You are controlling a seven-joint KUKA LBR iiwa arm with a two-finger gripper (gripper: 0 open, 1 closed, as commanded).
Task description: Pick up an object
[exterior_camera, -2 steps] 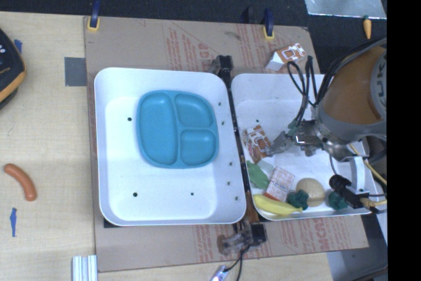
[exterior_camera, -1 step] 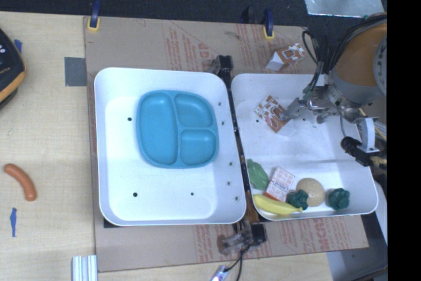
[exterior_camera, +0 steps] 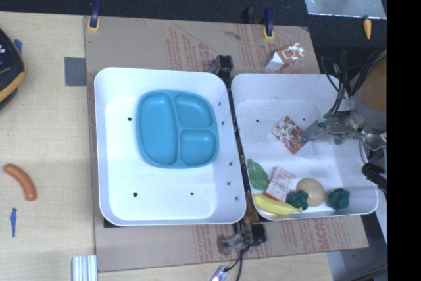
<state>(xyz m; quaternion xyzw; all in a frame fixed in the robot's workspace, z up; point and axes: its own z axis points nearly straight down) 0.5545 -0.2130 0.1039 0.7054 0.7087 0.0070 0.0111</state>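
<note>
1. A small red-and-white printed carton lay flat on the floor of the right-hand shallow white bin, near the middle of that bin and apart from the other objects.
2. The grey two-finger gripper reached in from the right, its tips at the right edge of that carton; the view was too small and dim to tell whether it touched the carton, and I could not tell how far the gripper was open or whether it had hold of anything.
3. Behind the gripper, the arm's wrist hung over the right side of the same bin, with dark cables looping above it.
4. Along the near wall of the right bin lay a cluster of items: a green leafy toy, a second red-and-white packet, a yellow toy banana, a pale round ball-like object and two dark teal lumps.
5. The left-hand shallow white bin held a light blue three-compartment plastic plate, lying upright near its middle.
6. Outside the bins, a third small carton sat on the brown cardboard sheet beyond the right bin, and an orange-red toy sausage lay on the pale wooden bench at far left.
</note>
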